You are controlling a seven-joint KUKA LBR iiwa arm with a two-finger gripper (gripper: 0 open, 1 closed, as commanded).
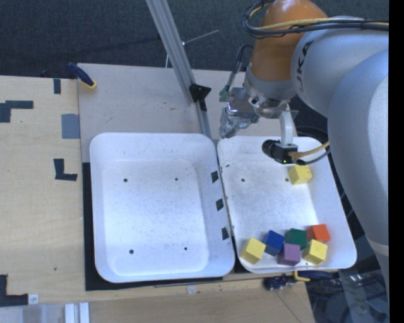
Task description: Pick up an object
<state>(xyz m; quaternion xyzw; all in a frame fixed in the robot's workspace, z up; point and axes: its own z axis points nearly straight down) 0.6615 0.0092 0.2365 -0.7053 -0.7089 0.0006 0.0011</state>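
Camera view, looking down at a slant on a wooden bench [38, 208] bearing two shallow white bins side by side: the left bin [101, 151] and the right bin [252, 189]. The grey arm [353, 69], with its orange band [284, 16] above the wrist, enters from the right and reaches over the far edge of the right bin. The gripper [228, 129] hangs at the far left corner of that bin, just beside the slanted metal rail [180, 53] that crosses the bench from the far side; whether it is open or closed cannot be told, as the tips are small and blurred against the bin rim, and no object is seen between them. A lone yellow cube [300, 174] lies apart toward the far right of the right bin, just near of a small black fitting [278, 151] mounted on the wrist. The other objects are clustered along the near wall of the right bin: from left to right, a yellow cube [253, 250], a blue cube [274, 241], a purple cube [291, 253], a green cube [295, 237], another yellow cube [316, 252] and an orange cube [319, 232], most of them touching or nearly touching their neighbours. A blue-and-yellow clamp [82, 76] sits at the far left of the bench.
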